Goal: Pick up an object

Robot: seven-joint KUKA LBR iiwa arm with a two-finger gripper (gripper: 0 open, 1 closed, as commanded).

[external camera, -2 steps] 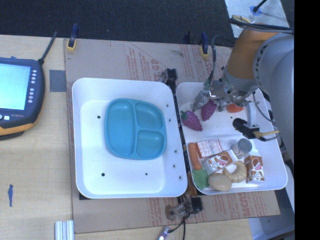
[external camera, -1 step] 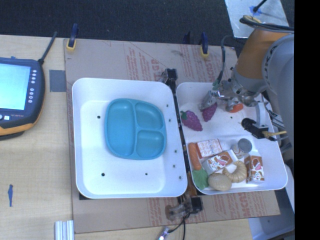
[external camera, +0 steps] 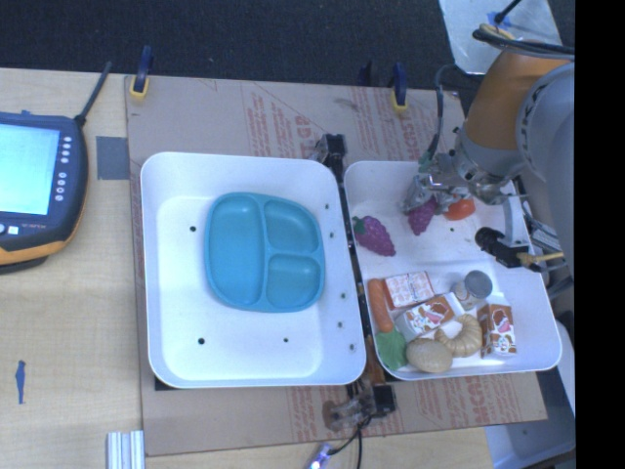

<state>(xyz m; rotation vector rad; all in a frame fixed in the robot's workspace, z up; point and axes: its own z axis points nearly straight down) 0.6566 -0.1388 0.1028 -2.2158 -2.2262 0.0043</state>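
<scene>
My gripper [external camera: 433, 189] hangs over the far part of the right bin [external camera: 547, 311]. A small purple piece [external camera: 421, 218] lies right under its tip, touching or nearly touching it, and whether it is gripped cannot be made out. An orange-red piece [external camera: 459, 207] lies just to its right. A bunch of purple toy grapes [external camera: 374, 234] lies near the bin's left wall. The near part holds a carrot [external camera: 379, 306], small cartons [external camera: 408, 287], a grey round can [external camera: 477, 284], a croissant [external camera: 461, 335] and a potato [external camera: 430, 356].
The left bin [external camera: 166, 262] holds a blue divided plate [external camera: 264, 252]. A teach pendant [external camera: 29, 184] lies on the bench at far left. Clamps [external camera: 398, 84] stand at the board's far edge. The arm's grey body [external camera: 532, 115] covers the right bin's far right corner.
</scene>
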